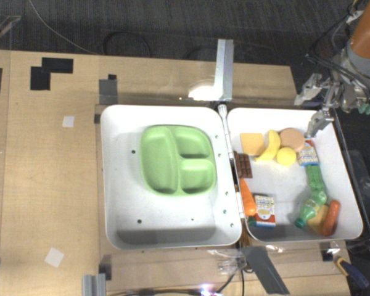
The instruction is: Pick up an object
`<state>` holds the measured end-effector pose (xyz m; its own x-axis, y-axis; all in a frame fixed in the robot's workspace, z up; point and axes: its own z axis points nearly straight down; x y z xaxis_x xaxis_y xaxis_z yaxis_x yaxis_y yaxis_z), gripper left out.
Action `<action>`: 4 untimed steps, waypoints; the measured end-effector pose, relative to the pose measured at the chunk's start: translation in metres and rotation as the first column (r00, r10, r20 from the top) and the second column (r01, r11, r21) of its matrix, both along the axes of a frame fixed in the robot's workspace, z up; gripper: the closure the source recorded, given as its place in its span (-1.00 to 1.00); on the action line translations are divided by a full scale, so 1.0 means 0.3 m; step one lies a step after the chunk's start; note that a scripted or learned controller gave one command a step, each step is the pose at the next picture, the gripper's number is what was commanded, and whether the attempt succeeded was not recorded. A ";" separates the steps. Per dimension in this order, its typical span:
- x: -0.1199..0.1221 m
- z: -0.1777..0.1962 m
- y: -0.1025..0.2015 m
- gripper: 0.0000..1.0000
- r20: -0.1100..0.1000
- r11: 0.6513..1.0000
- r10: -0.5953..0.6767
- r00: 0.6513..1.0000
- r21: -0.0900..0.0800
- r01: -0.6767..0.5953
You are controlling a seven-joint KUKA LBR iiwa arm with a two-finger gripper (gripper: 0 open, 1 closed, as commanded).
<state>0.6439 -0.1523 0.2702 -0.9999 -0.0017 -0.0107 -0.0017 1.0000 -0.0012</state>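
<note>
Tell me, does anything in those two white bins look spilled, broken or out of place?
Nothing stands out. The green tray lies flat in the left bin. The toy food, such as the banana and carrot, sits loosely scattered in the right bin, none spilled over the rim.

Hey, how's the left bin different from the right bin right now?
The left bin holds one thing, a green divided tray; the right bin holds many small food items, such as a banana and a carrot. The left bin looks wider than the right bin. Both are shallow, white and sit side by side.
</note>
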 end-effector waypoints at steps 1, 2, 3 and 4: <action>0.004 -0.292 -0.101 -1.00 -0.005 0.982 0.187 0.982 0.000 -0.187; -0.206 -0.601 -0.166 -1.00 0.003 0.993 0.117 0.993 -0.003 -0.117; -0.487 -0.599 -0.179 -1.00 0.000 0.958 -0.288 0.958 0.001 0.288; -0.502 -0.600 -0.177 -1.00 0.009 0.950 -0.312 0.950 0.001 0.312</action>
<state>0.4934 -0.2055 0.0901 -0.9505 0.3100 -0.0193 0.3101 0.9507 0.0003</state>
